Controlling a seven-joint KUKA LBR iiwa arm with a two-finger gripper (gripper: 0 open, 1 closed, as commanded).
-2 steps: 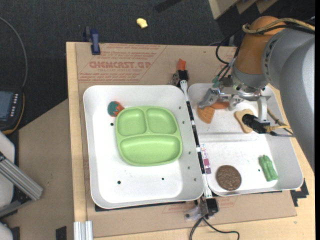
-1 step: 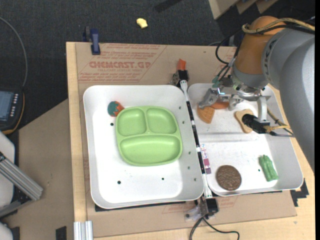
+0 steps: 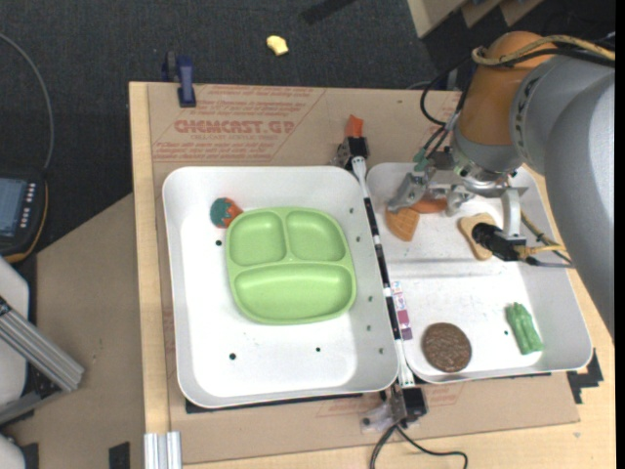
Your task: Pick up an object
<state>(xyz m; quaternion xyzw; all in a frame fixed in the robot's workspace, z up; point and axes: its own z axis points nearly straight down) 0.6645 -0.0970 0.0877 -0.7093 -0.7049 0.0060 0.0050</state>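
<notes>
My gripper (image 3: 431,200) is low over the far left part of the right bin (image 3: 547,360). An orange-tan wedge-shaped piece (image 3: 401,225) lies right beneath and beside it, near the bin's left wall; whether the gripper touches it I cannot tell. Farther forward in the same bin lie a brown round disc (image 3: 446,346) and a green ridged object (image 3: 524,327) at the right.
The left bin (image 3: 195,350) holds a green divided plate (image 3: 290,264) in its middle and a small red and teal object (image 3: 226,211) at its far left corner. A divider rail (image 3: 383,267) runs between the bins. The grey arm (image 3: 576,135) covers the right bin's far right.
</notes>
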